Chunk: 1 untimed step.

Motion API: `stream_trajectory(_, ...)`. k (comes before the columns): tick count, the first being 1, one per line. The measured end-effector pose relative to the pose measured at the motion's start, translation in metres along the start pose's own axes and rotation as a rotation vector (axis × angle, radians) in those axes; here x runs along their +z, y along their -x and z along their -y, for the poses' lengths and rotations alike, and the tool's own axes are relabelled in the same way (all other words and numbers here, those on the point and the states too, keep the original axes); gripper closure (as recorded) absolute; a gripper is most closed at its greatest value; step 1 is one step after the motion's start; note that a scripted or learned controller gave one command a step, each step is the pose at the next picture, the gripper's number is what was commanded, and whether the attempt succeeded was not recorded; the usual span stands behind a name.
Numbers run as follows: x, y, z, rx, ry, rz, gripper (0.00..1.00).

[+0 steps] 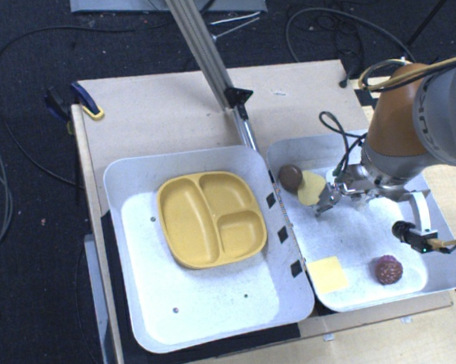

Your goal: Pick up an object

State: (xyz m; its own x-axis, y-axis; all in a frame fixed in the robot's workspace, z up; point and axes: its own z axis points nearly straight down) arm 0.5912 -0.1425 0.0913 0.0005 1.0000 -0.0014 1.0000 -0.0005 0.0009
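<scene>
In the right bin [359,239] lie a brown ball [290,178] and a pale yellow round piece [310,187] near the far left corner, a flat yellow square [328,274] near the front, and a dark red lumpy ball [388,269] at the front right. My gripper [327,203] reaches in from the right and hangs low just right of the pale yellow piece, its tips close to that piece's lower edge. Nothing shows between the tips.
The left bin [143,294] holds a yellow divided tray [212,218]. A metal pole [203,44] slants down from the back to the seam between the bins. My arm's orange band [394,120] and a black cable cover the right bin's far right part.
</scene>
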Motion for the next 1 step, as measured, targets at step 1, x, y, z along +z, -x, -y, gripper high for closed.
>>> stream_trajectory(1,-0.013,0.0008,-0.0014,0.0,0.005,0.002,1.0)
